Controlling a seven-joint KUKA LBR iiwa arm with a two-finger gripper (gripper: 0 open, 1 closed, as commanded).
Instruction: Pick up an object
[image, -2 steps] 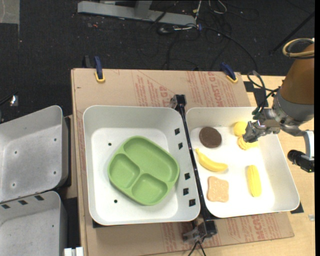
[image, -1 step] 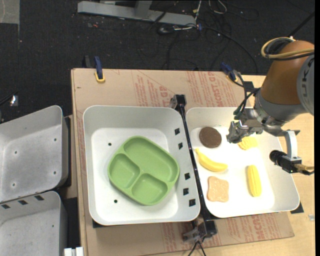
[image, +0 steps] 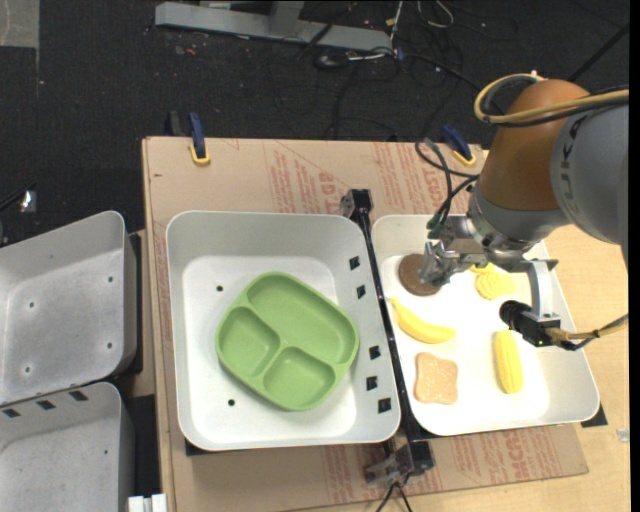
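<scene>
Sitting in the left bin (image: 190, 330), a green divided plate (image: 287, 341) with three compartments lies slightly askew on the bin's floor, near its middle. The two white bins stand side by side on the surface (image: 270, 175), a brown board with red print, held by blue clamps (image: 198, 137) at its far edge.

The right bin (image: 560, 400) carries the food pieces. A brown round disc (image: 416, 277), like a cookie, lies near the bin's far left corner. Just in front of it a yellow banana (image: 420, 322) lies along the left side, curved, apart from the disc. Nearer the front edge sits a tan slice of toast (image: 436, 378), just in front of the banana. To its right a yellow corn cob (image: 508, 361) lies lengthwise toward the front right. Another yellow piece (image: 491, 284) is partly hidden under the arm near the far side; what it is cannot be told.

The gripper (image: 436, 262) hangs over the far left part of the right bin, right by the brown disc's right edge. Whether the jaws are wide or narrow cannot be told. The grey arm with its orange band (image: 530, 120) reaches in over the bin's far right corner.
</scene>
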